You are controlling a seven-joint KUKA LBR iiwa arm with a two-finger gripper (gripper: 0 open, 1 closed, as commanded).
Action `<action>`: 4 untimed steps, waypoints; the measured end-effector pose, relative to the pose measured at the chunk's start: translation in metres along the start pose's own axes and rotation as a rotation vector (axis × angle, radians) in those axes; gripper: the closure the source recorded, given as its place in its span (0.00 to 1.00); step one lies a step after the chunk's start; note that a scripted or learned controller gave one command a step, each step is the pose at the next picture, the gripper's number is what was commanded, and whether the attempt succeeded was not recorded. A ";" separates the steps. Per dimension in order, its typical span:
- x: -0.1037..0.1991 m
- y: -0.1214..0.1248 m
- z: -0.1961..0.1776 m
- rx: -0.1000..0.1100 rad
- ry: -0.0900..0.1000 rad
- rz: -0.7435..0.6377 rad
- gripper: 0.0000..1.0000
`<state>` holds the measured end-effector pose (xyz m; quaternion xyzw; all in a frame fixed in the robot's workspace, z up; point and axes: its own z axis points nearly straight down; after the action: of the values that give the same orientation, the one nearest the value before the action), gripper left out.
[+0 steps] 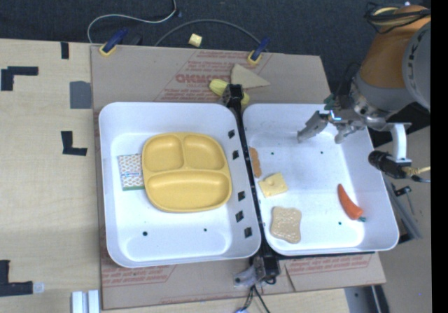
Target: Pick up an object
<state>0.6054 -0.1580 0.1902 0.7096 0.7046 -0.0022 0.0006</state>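
Jaws [323,129] look spread, holding nothing, above the right bin [374,185]; arm partly cropped.

In the right bin [381,234] lie a carrot [350,203], cheese wedge [272,184], bread slice [286,224] and cracker [255,162]

Wooden bench [42,185], cardboard sheet [294,77], two white bins [112,164]

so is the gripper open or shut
Open. The gripper hangs over the right bin near its far edge, its two fingers spread apart with bare bin floor between them and nothing held.
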 end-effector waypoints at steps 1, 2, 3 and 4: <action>-0.049 -0.052 0.109 -0.004 0.003 -0.001 0.00; -0.067 -0.124 0.025 0.000 0.004 -0.004 0.00; -0.062 -0.083 0.109 -0.002 0.002 -0.008 0.00; -0.067 -0.115 0.103 -0.012 -0.001 -0.008 0.00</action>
<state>0.4896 -0.2245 0.0878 0.7066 0.7075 0.0018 0.0054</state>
